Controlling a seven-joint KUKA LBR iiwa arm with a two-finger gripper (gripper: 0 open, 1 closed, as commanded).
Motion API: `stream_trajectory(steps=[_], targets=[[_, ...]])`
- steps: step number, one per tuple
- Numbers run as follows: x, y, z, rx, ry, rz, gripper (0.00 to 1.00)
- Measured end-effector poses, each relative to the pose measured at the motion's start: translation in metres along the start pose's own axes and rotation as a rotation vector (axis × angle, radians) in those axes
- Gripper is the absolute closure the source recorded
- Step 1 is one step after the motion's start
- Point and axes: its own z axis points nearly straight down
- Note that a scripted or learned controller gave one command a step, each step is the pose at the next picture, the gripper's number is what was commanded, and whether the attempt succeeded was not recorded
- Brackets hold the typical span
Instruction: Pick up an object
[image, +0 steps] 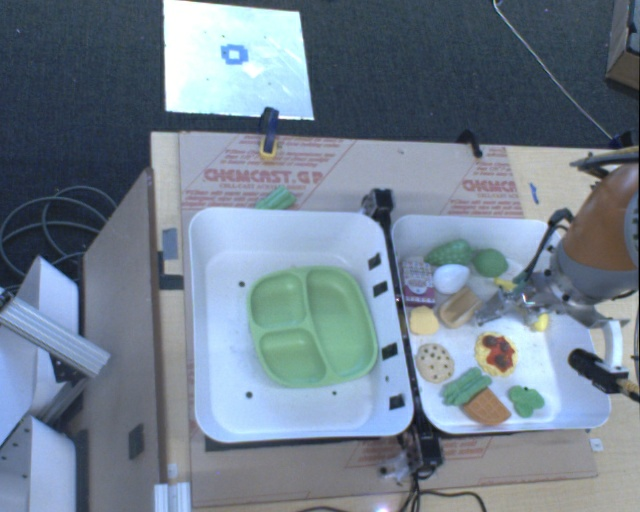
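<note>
The table (300, 160) is seen nearest the lens along its lower edge, and it carries everything else. Two white bins are set on it side by side. The left bin (230, 400), well away to the gripper's far side, holds a green plate (310, 325) with three compartments. The right bin (575, 405) holds the toy food, and the arm (605, 235) is reached in over its right wall.

The gripper (500, 303) is seen low over the middle of the right bin, among the pieces. Whether it is spread or pressed together cannot be told, since its tip is lost against the clutter, and nothing can be seen pinched by it.

Just beyond the gripper a bread-like piece (458, 307) lies, with a white egg (450, 278) and green vegetables (470, 255) past that. A pizza piece (497, 352) is placed just beside it on the near side, and a small yellow piece (540, 322) lies just by it toward the arm. Farther forward a cookie (434, 362), an orange wedge (486, 407) and a small broccoli (526, 400) are found.

The task is judged to be early: an approach appears made, but no object is shown lifted. The closing, the lift and a check of the hold are all left to be done.
</note>
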Motion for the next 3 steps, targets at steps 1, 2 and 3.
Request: stream_trajectory(steps=[1,2,3], targets=[[0.025,-0.070,0.001,-0.002,-0.017,0.010,0.00],[0.023,-0.067,-0.010,-0.009,-0.020,0.010,1.00],[0.063,0.011,-0.022,-0.014,-0.020,0.000,1.00]])
